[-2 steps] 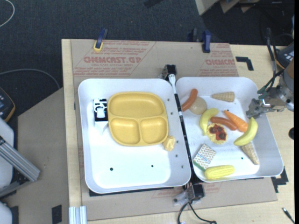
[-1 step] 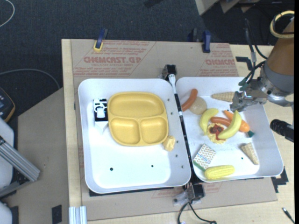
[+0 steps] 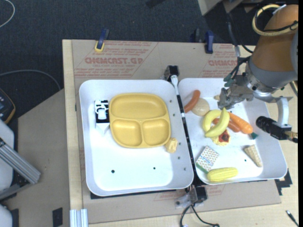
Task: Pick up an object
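The right bin (image 3: 272,167) holds several toy foods: a yellow banana (image 3: 215,123), an orange carrot (image 3: 239,123), a red-orange sausage (image 3: 191,100), a pale round piece (image 3: 201,107), a corn cob (image 3: 222,174), a small patterned box (image 3: 207,158) and a tan wedge (image 3: 253,154). My gripper (image 3: 227,101) hangs over the bin's far part, just above the banana's upper end and the carrot. I see nothing between its fingers.
The left bin (image 3: 94,164) carries a yellow divided tray (image 3: 139,118), a black-and-white block (image 3: 102,111) at the tray's left and a small yellow piece (image 3: 171,146) at its lower right. A black clip (image 3: 171,72) sits between the bins at the far edge.
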Controlling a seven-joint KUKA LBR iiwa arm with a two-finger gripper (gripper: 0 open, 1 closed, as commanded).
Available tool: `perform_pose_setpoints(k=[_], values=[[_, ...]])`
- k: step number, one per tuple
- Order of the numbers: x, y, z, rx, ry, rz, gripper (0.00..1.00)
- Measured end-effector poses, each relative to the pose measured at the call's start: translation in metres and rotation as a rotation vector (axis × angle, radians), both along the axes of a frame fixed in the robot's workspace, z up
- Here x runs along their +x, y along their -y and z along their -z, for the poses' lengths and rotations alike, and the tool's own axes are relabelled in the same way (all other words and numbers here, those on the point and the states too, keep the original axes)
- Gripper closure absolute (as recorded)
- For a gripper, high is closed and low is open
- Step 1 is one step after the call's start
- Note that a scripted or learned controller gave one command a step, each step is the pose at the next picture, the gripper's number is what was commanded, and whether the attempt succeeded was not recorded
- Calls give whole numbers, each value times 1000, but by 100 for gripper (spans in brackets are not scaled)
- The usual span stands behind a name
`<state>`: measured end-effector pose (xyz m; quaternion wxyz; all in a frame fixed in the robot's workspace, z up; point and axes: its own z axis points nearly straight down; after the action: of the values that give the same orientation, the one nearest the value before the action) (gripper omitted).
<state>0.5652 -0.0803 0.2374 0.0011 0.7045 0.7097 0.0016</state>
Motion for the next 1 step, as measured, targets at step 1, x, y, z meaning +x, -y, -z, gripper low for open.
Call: perform_pose_setpoints(k=[1], values=[[3, -50, 19, 2, -8, 2, 100]])
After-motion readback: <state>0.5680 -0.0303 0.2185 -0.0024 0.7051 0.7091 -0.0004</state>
